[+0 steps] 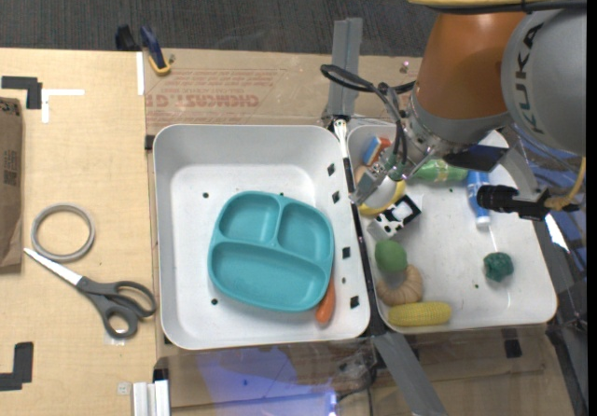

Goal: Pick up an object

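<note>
Lying in the left bin point(177, 218): a teal divided plate point(270, 252), with an orange carrot point(326, 307) touching its lower right edge. Crowding the right bin point(532, 307): a green ball point(391, 256), a tan knitted toy point(401, 286), a corn cob point(420, 313), a dark green lump point(498, 266), a blue-and-white tube point(479, 201) and a green bottle point(438, 172). Resting outside on the bench: scissors point(98, 293) and a tape roll point(62, 230). Hanging over the right bin's upper left corner, beside a yellow ring point(382, 207) and a black-and-white tag point(399, 214): the gripper point(381, 173), its opening impossible to tell under the wrist and cables.
</note>
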You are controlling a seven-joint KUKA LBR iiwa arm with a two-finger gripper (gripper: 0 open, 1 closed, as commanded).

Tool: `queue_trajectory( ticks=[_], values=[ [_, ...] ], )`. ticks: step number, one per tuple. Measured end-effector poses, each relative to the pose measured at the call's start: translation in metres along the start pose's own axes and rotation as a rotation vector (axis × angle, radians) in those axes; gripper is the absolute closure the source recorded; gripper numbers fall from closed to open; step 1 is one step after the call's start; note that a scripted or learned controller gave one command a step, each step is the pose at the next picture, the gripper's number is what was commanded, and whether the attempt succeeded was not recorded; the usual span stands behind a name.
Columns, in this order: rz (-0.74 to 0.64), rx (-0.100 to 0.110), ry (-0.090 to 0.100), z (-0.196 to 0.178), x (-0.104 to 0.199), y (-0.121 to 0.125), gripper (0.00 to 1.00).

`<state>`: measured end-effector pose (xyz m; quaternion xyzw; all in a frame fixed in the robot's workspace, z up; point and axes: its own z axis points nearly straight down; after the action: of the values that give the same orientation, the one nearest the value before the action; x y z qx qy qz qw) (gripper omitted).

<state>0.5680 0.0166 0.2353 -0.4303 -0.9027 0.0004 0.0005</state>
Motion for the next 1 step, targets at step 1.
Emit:
queue_trajectory(
  ticks=[1],
  values=[
    [-0.045,-0.001,-0.002,-0.0386,-0.0029,0.0364,1.00]
  ],
)
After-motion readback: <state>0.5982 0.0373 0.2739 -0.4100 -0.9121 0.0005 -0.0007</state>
